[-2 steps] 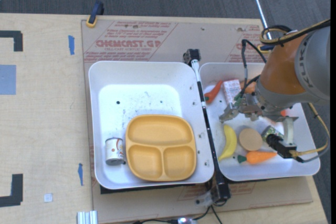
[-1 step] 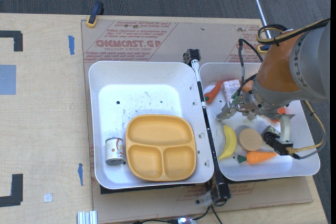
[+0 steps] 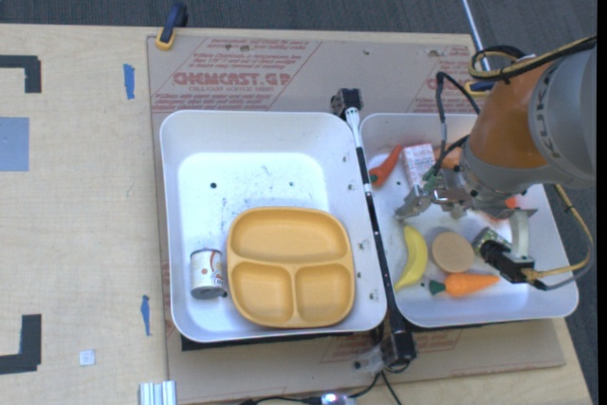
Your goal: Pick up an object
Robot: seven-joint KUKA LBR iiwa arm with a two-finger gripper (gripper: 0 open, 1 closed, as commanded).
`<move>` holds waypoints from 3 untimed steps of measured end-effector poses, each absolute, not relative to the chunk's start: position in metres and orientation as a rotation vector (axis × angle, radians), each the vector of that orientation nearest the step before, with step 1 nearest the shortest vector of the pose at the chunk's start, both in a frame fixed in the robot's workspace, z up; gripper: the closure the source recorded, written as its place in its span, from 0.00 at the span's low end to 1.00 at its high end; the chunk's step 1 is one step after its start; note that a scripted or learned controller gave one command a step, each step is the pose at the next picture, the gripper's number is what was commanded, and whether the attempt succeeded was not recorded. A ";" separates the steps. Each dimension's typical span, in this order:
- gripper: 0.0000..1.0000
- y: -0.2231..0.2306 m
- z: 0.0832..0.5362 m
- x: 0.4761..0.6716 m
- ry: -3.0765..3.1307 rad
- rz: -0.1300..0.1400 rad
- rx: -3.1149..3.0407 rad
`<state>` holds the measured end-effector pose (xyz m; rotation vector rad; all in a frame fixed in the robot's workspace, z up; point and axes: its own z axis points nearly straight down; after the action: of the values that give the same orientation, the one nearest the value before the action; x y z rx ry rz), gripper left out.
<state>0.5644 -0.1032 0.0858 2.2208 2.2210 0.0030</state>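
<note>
Reading "CHEMCAST GP" on brown sheet (image 3: 232, 76) under bins; end effector (image 3: 438, 196) over right bin (image 3: 560, 299), grip state unclear.

Only readable text is red print on the brown cardboard sheet (image 3: 285, 71) under the two bins: big red letters look like "CHEMCAST GP", partly blurred, last letters uncertain. Smaller red lines above and below that word, too small to read. More red print of the same kind on the sheet's right part near the arm, mostly hidden, unreadable. Small can (image 3: 206, 273) in left bin has a label, print too small to tell. White and red packet (image 3: 418, 161) in right bin shows red markings, not legible. No numbers readable anywhere.
</note>
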 end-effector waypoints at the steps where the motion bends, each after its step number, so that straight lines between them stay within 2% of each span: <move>1: 1.00 -0.104 0.097 0.566 2.217 0.007 2.218; 2: 0.00 -0.104 0.097 0.566 2.217 0.006 2.219; 3: 0.00 -0.092 0.086 0.533 2.218 0.003 2.221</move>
<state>0.5329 -0.0922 0.0860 2.2213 2.2185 0.0026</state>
